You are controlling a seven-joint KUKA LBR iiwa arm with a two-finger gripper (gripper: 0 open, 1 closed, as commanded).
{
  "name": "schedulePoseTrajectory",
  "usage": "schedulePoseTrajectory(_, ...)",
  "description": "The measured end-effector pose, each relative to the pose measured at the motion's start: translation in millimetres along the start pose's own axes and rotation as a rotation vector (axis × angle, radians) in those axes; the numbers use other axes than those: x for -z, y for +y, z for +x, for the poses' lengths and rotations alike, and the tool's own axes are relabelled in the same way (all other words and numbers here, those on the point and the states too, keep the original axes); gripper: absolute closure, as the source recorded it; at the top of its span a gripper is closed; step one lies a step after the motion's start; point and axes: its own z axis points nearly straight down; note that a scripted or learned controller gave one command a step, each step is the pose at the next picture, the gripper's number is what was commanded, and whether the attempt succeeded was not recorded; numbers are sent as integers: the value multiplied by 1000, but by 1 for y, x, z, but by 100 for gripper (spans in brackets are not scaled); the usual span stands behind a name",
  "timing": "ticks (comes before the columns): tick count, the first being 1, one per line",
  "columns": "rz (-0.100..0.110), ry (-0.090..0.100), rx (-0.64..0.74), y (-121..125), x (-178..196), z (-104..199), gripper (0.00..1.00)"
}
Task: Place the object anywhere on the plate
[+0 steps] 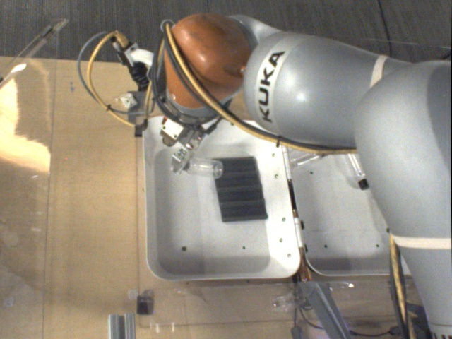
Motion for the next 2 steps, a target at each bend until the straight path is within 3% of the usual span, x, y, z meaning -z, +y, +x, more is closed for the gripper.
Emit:
schedulePoseTrajectory(1, -8, 1, 453, -2, 44, 4, 100)
schedulePoseTrajectory(2, -1, 0, 450, -4, 56, 3, 100)
